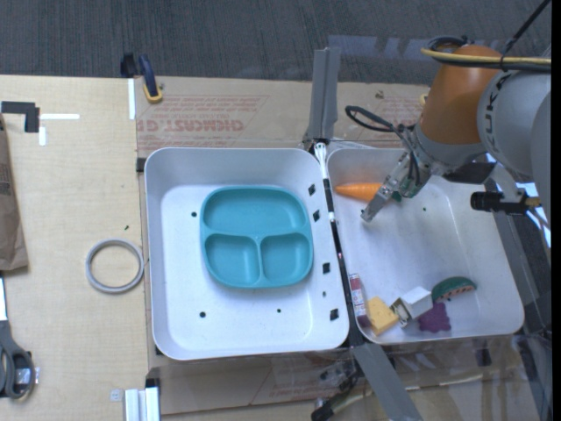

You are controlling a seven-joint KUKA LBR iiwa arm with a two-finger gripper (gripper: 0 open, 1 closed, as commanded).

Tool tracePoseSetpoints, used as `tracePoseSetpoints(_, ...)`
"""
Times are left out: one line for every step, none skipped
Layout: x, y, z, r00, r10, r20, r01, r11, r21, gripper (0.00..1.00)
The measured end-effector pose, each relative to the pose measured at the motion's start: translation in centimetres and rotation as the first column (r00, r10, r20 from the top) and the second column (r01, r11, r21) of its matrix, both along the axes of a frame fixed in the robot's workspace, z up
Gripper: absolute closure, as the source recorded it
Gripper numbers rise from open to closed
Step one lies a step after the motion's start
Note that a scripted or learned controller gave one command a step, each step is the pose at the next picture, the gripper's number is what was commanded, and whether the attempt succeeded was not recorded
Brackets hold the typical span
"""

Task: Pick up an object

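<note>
An orange carrot (358,190) lies in the right bin (473,261) near its far left corner. My gripper (383,202) hangs just to the right of the carrot, its fingers pointing down and left, with the tip close to the carrot's right end. Nothing shows between the fingers. Along the right bin's front edge lie a yellow cheese wedge (380,315), a small white and grey block (412,303), a purple grape cluster (435,319) and a green and red watermelon slice (453,288). The left bin (175,235) holds a teal divided plate (258,237).
A grey divider post (323,95) rises between the bins at the back. A tape ring (115,265) lies on the bench left of the bins. Black cable (372,119) loops behind the right bin. Scissors (13,368) sit at the lower left.
</note>
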State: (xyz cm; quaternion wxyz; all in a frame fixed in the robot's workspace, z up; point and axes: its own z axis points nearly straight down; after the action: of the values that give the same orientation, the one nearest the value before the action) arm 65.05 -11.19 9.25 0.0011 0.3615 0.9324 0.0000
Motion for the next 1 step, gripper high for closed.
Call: tracePoseSetpoints(0.19, 2.45, 10.02, 0.981, 0.196, 0.002, -0.196, 0.981, -0.001, 0.00)
